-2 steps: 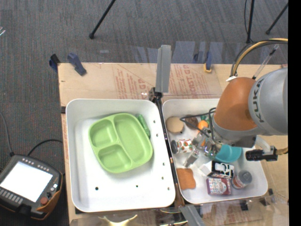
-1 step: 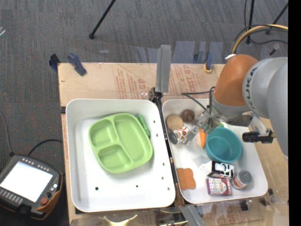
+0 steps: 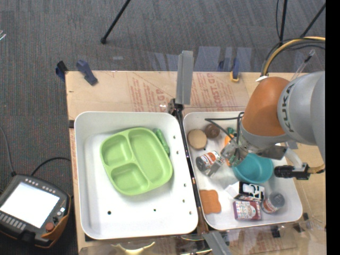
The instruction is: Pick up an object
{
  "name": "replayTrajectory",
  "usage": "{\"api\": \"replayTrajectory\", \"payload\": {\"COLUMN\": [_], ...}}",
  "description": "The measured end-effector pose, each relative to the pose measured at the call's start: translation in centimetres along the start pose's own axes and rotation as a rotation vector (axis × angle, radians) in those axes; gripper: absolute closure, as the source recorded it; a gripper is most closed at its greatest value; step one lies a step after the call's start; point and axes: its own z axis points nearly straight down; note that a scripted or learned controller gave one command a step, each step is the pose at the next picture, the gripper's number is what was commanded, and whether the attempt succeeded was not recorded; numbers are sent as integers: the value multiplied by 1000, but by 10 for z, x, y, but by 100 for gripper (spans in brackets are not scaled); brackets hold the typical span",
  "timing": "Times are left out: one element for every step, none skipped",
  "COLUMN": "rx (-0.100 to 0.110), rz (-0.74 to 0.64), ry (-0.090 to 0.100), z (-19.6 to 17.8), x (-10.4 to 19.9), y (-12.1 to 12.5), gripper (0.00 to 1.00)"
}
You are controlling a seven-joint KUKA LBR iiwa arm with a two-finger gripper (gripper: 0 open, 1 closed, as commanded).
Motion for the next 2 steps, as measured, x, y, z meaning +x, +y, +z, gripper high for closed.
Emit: {"api": "replayTrajectory", "payload": {"rx": [-2,0], "rz": [-98,23], "ry": [-3,1], "z": [-1,0], "x": [-31,12], "y": [33,10], "gripper": [0,0]}}
